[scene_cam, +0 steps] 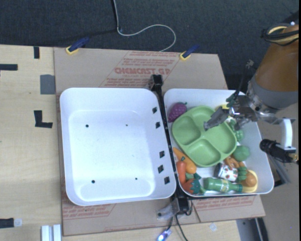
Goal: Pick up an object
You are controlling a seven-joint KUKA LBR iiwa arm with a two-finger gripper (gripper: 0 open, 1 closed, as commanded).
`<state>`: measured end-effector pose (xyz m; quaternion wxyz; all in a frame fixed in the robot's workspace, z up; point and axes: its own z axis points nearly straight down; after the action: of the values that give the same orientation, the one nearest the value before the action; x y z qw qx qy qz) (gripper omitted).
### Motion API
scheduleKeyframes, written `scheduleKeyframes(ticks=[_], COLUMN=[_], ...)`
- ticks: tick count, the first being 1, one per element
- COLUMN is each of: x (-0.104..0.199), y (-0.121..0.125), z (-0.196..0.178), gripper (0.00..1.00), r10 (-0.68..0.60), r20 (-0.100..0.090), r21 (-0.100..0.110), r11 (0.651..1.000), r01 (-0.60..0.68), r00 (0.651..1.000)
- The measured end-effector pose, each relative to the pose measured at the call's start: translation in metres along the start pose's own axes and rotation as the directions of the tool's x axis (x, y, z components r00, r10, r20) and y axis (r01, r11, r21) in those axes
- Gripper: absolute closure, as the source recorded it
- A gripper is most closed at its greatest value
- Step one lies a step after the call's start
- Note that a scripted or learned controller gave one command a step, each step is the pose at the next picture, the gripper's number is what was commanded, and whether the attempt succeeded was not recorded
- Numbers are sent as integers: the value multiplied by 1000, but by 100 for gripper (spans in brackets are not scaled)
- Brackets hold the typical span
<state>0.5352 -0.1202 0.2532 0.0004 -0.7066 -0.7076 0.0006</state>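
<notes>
— Where is the gripper (221, 115), and how do its fingers stand?

— Over the right bin (267, 157), above the upper right part of the green divided plate (203, 137); two dark fingers splay apart from the wrist, one running down-left over the plate, the other shorter toward the right; nothing lies between them.

— And what lies round about?

— The plate sits tilted in the middle of that bin and covers much of its floor; a purple bunch of grapes (177, 110) lies just off its upper left edge, near the divider; a green round thing (242, 152) touches its right side, below the gripper; along the lower edge there is a crowd: a carrot (181, 170), an orange piece (189, 164), a green bottle-like toy (218, 185), a small white and red item (228, 173), a yellow piece (250, 179); these press close together, some partly tucked under the plate's rim.

— The other bin?

— The left bin (70, 134) stands just beside, well apart from the gripper; the grey arm (273, 79) with its orange band enters from the right.
</notes>
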Motion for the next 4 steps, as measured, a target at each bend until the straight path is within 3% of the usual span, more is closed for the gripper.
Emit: scheduleKeyframes(ticks=[1,2,3,4], x=[74,69,112,175], y=[-11,-11,-25,-53], z=[-53,-60,-175,-97], gripper=[0,100,100,100], r10=[-9,-3,-6,-6], r20=[-3,0,-1,-1], r21=[-5,1,-13,9], r11=[1000,1000,1000,1000], r01=[9,3,6,6], r00=[1000,1000,1000,1000])
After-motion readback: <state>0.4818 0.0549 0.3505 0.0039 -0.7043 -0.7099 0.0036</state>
